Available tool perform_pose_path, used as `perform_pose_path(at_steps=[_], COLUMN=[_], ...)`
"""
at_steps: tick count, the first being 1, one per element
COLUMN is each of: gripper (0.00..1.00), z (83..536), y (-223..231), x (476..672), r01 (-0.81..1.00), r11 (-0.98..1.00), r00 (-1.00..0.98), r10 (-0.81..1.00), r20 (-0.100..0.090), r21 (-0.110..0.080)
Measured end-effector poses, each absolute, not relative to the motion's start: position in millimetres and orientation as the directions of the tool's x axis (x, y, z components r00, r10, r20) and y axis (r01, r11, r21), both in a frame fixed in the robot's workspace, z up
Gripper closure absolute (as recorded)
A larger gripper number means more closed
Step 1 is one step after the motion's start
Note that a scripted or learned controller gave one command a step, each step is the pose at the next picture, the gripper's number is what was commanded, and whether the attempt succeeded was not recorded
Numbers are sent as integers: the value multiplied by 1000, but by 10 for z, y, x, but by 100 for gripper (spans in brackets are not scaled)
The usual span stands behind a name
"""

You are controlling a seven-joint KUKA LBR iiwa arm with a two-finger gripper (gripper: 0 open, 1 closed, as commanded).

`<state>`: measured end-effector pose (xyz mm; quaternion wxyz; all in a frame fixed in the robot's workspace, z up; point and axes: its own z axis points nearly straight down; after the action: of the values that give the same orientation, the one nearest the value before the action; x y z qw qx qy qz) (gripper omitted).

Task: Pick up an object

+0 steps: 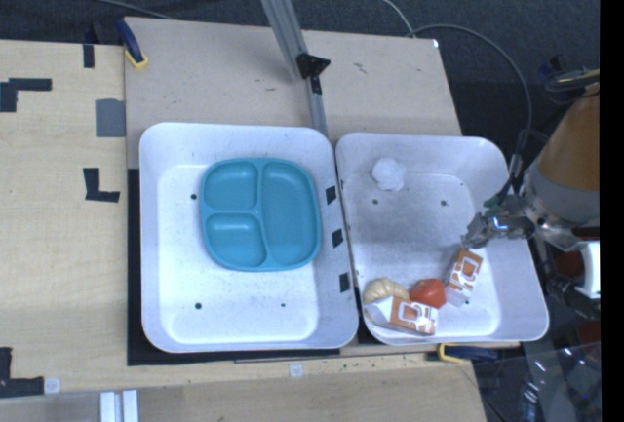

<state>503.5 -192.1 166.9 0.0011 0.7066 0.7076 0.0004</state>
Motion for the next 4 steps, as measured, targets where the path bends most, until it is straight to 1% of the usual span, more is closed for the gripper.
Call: perform_pose_path(at_steps=[1, 2, 3, 4], gripper=[100, 100, 100, 100], z=[2294, 2889, 2702, 2511], y=[-1947, -1892, -1438, -941], x=[5020, 5095, 5142, 5185], r01=[1000, 1000, 1000, 1000], r11=[2, 3, 5, 6], r00=[-2, -3, -5, -6], r10=[1000, 1000, 1000, 1000], r20=[-3, -2, 1, 1], r21=[5, 6, -2, -3])
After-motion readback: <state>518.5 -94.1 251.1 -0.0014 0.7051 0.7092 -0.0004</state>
